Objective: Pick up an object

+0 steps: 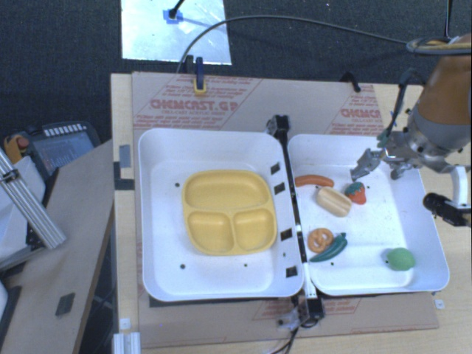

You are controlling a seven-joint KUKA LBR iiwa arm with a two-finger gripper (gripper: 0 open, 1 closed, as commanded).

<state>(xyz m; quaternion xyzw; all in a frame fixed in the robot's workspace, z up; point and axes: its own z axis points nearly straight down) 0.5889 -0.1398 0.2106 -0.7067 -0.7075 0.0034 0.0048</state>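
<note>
Strawberry [357, 192], perhaps, part-hidden beneath gripper [363, 169] in right bin [424, 231].

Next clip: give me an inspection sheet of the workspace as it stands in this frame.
Surface: two white bins side by side, left bin, right bin, on a bench with a printed board.
Job's things: in the right bin, sausage, bun, strawberry, pretzel, green pepper, green ball.
Clutter: yellow tray in the left bin.
Grippers: pincer low over the right bin, just above the strawberry; nothing seen held.
Cables: black cable arcing over the bench's far side.
Surroundings: metal plate on dark carpet; pendant at left.
</note>
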